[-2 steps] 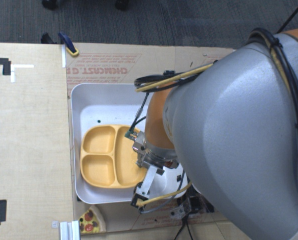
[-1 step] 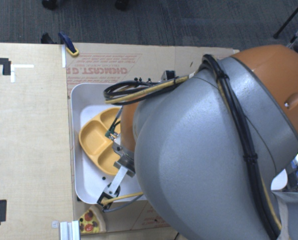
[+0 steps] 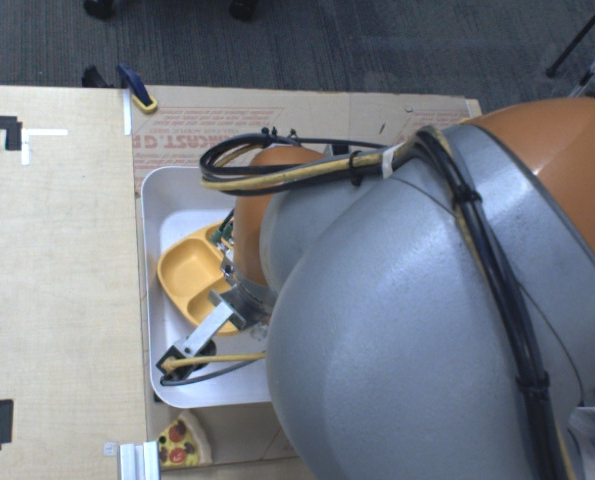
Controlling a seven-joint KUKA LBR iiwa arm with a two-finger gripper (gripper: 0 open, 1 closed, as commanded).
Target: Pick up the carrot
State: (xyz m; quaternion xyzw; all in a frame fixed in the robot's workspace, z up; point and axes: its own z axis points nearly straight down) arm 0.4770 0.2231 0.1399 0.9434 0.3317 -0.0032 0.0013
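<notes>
Here, grey arm (image 3: 397, 318) over white bin (image 3: 167, 193), yellow dish (image 3: 189, 268) inside

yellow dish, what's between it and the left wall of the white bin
Nothing lies there: in the camera view the stretch between the yellow dish and the white bin's left wall is bare bin floor.

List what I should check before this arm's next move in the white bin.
1. Carrot located: cannot tell; the arm covers most of the white bin.
2. Anything held: cannot tell.
3. Yellow dish clear of the tool's path: not ok, it lies in the bin right beside the wrist.
4. Toy pizza slice out of the way: ok, it lies outside the bin.
5. Camera's sight of the work area: not ok, blocked by the arm.
</notes>
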